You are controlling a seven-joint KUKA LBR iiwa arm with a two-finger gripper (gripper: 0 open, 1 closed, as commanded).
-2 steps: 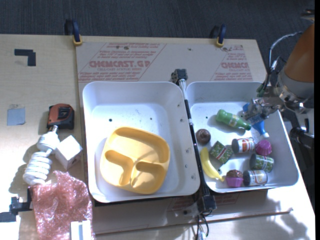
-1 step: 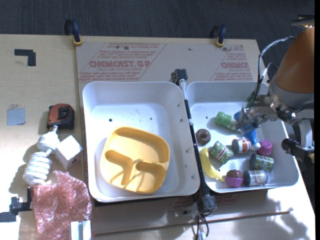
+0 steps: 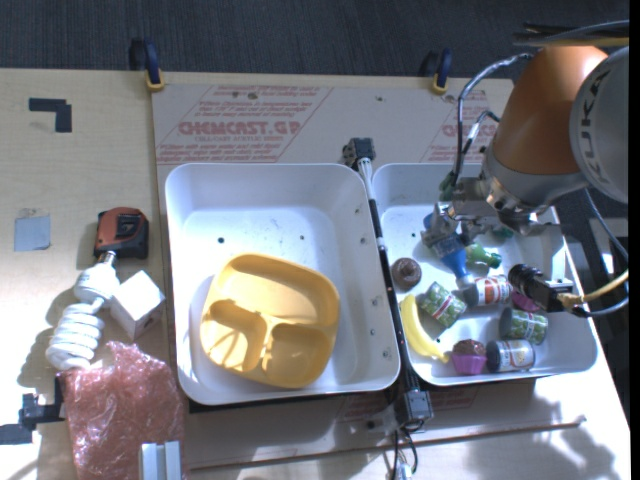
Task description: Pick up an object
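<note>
The arm (image 3: 560,98) is bulky and rounded, with a broad orange band above a grey wrist; black cables loop along its 9 o'clock side.

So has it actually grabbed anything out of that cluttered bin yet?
Not that I can see. The gripper is low in the right bin, close by a blue object, but nothing is visibly lifted. The banana and small jars lie on the bin floor. The grab and lift remain.

My fingertips (image 3: 447,230) lost among the clutter, my orange-banded grey arm (image 3: 560,98) cropped at right.
</note>
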